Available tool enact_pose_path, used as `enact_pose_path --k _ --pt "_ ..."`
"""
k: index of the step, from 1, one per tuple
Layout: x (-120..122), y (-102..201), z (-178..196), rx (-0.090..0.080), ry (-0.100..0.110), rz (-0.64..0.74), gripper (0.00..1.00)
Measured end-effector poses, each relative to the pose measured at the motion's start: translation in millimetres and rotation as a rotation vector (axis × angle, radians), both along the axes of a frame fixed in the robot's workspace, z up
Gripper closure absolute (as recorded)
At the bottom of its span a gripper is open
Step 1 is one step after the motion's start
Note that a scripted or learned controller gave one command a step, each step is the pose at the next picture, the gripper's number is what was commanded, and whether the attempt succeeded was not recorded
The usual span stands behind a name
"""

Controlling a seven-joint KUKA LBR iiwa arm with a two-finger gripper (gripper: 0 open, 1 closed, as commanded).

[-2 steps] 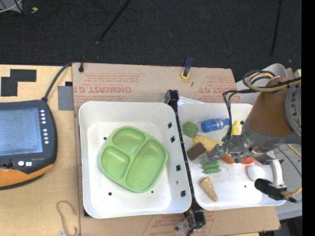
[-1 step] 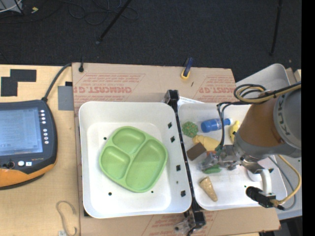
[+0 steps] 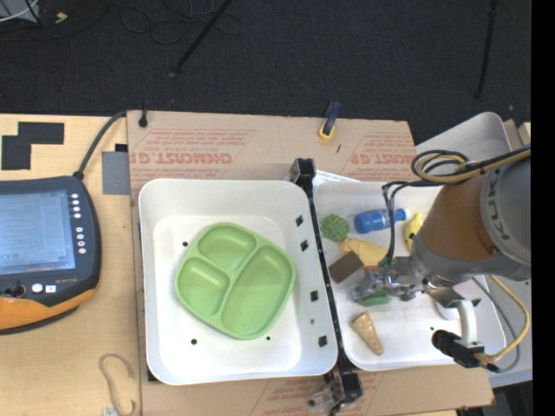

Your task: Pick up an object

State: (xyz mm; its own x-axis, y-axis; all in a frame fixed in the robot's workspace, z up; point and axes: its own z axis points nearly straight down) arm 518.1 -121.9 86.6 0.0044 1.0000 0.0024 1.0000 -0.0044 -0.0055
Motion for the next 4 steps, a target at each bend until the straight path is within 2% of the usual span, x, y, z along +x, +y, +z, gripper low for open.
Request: enact_pose_path --k 1,2,3,4 --pt "-0.4 -2.5 10.2 0.000 0.001 -0.008 1.00" --pt "9.2 -7.8 59.4 -0.003 -0.007 0.002 1.00" --pt "1.2 -3.5 113.2 -0.002 -0.007 0.005 1.00" --pt "1.9 -4.6 142.1 -0.002 -0.006 0.005 1.00"
